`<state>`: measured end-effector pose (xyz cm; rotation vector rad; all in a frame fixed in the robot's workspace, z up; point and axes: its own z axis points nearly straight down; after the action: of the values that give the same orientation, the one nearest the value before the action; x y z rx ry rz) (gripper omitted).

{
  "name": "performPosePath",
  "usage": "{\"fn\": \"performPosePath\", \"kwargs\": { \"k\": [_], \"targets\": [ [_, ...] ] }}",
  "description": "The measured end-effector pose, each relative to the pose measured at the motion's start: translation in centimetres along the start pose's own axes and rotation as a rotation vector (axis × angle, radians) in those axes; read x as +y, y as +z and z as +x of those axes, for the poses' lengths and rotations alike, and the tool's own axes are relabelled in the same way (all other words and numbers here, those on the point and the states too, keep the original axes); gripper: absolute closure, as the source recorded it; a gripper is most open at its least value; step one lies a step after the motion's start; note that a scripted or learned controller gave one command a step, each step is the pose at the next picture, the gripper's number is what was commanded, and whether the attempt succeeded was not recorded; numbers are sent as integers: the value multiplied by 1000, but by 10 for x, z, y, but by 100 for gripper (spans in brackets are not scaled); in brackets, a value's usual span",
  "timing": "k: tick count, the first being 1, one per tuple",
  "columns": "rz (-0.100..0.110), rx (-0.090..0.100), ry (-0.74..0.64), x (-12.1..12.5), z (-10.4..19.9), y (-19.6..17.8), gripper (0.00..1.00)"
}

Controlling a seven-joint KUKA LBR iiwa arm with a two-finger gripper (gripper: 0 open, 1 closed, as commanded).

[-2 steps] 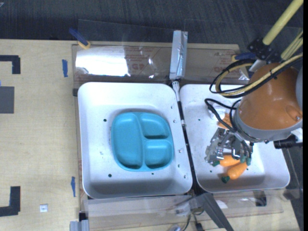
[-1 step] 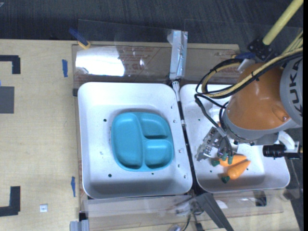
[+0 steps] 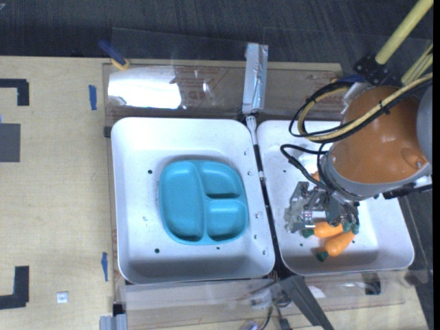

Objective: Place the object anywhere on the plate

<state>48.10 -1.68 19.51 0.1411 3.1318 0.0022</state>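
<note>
The toy carrot (image 3: pixel 331 239) lies in the right bin (image 3: pixel 392 253), just beside the gripper (image 3: pixel 309 215) (finger state: cannot tell). Probably light, stiff and slippery; best gripped mid-body, for the blue divided plate (image 3: pixel 180 205).

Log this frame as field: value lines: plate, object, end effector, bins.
plate: blue plate with three compartments, nothing on it, in the left bin
object: orange carrot-like pieces with green tips, lying in the right bin
end effector: end effector low over the right bin, right beside the orange pieces; grasp not clear from this angle
task status: object not yet on the plate
</note>
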Motion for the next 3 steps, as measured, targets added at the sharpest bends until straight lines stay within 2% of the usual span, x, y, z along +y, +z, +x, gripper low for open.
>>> {"fn": "performPosePath", "kwargs": {
  "k": [1,2,3],
  "targets": [
    [1,-1,-232,-53,-5,-37,100],
    [-2,5,-573,-57,-21,0,100],
    [-2,5,-769,-41,-11,10,100]
  ]
}}
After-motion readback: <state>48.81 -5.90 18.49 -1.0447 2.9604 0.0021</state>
